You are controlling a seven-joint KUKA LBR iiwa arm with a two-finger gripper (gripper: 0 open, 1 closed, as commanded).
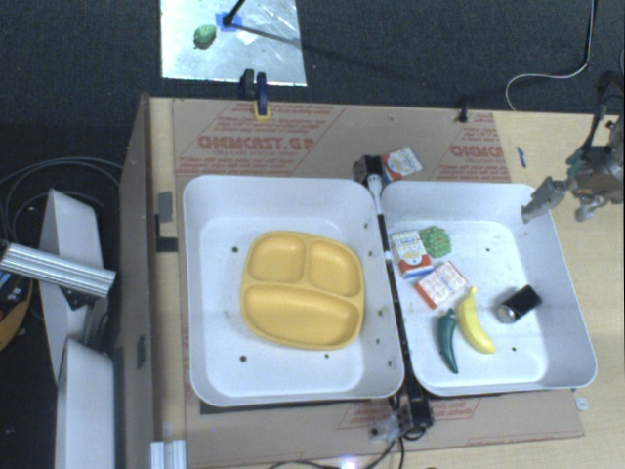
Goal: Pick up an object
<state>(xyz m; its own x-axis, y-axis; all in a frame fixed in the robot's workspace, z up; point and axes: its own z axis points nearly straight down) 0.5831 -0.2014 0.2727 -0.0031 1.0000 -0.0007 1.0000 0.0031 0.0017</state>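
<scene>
The right bin (pixel 562 291) holds several small items. A yellow banana (pixel 476 322) lies beside a dark green pepper-shaped toy (pixel 447 341). Left of them are a red and white box (pixel 441 283), a small carton (pixel 410 247) and a green lumpy object (pixel 436 241). A black object with a silver end (pixel 518 303) rests toward the bin's right side. My gripper (pixel 571 198) hovers over the bin's far right corner, above and apart from all the items, with nothing seen in it.
The left bin (pixel 220 213) carries a yellow divided plate (pixel 298 291). Another small carton (pixel 401 163) lies on the cardboard behind the bins. A black divider clip (pixel 371 172) sits between the bins at the back.
</scene>
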